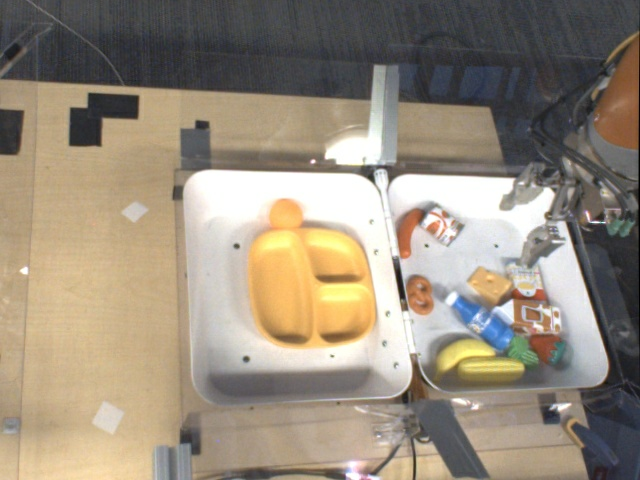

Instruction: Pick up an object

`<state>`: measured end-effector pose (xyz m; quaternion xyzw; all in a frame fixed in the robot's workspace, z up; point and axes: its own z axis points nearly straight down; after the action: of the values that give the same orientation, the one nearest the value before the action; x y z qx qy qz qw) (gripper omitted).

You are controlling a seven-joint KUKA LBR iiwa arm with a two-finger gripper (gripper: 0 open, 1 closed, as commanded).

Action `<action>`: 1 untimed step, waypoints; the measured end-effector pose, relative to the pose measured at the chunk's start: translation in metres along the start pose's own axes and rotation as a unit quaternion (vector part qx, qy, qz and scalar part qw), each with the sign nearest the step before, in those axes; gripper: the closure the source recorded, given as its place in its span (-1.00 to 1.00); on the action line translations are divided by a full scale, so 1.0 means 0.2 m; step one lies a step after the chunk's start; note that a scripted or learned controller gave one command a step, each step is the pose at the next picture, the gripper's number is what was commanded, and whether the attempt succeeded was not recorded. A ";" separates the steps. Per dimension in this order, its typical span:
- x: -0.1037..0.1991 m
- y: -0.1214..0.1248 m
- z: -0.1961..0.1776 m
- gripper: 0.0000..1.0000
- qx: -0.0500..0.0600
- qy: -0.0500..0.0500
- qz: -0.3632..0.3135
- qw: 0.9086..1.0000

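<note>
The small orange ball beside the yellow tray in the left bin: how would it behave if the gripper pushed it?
The small orange ball looks round and smooth, so it would probably roll. It sits against the yellow divided tray, which may stop it on that side.

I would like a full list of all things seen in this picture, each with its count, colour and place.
white bins: 2, white, side by side on the bench
divided tray: 1, yellow, middle of the left bin
small ball: 1, orange, left bin, at the tray's far edge
bananas: 2, yellow, right bin, near edge
bottle: 1, blue with green cap, right bin, centre
cracker block: 1, tan, right bin, beside the bottle
pretzel: 1, reddish brown, right bin, left side
can: 1, red and white, right bin, far left
carton: 1, red and white, right bin, right side
arm: 1, grey with orange band, right edge
claw: 1, grey metal, over the right bin's far right part
</note>
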<state>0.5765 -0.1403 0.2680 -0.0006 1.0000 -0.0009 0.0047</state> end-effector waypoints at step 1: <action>-0.13 -0.24 0.39 -1.00 0.000 0.002 0.142 0.990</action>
<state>0.6038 -0.1890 0.1896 0.1419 0.9899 0.0002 0.0026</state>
